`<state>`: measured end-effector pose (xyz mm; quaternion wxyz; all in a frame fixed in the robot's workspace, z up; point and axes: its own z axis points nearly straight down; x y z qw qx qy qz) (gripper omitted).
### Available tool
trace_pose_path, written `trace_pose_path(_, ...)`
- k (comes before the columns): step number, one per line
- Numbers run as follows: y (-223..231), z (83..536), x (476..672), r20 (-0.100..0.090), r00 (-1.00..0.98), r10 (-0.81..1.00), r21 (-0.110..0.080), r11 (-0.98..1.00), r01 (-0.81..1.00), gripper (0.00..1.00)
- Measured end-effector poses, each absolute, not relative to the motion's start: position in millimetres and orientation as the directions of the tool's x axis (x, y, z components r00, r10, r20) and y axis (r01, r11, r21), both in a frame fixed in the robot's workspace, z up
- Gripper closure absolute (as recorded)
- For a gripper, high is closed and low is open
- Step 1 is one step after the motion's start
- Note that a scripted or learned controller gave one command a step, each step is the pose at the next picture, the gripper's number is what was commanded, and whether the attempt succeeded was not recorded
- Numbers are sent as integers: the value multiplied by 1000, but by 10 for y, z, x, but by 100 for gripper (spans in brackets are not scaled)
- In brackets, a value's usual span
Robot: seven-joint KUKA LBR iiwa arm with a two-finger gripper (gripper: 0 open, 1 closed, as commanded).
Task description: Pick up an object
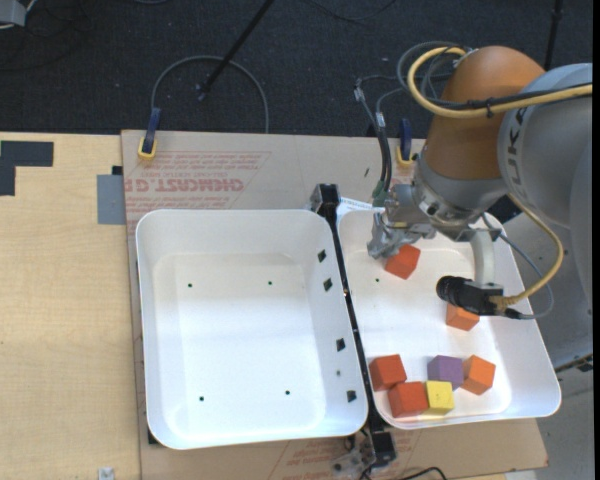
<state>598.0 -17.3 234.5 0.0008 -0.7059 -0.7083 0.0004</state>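
My gripper point(394, 246) hangs over the far left part of the right bin point(525, 353), reaching down from the grey arm with its orange band. An orange-red block point(404, 262) sits tilted right at the fingertips, and the fingers look shut on its upper edge. Most of the block pokes out below and to the right of the fingers. The arm's wrist hides the bin's far wall behind them.
An orange block point(462, 318) lies mid-bin, beside a black cable fitting point(470, 292). Along the near wall cluster two red blocks point(387, 371) point(408, 399), a purple block point(445, 369), a yellow block point(439, 397) and another orange block point(478, 374). The left bin point(152, 298) adjoins.
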Motion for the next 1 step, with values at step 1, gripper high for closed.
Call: trace_pose_path(1, 422, 2362, 6093, 0, -4, 1000, 0, 4, 1000, 100)
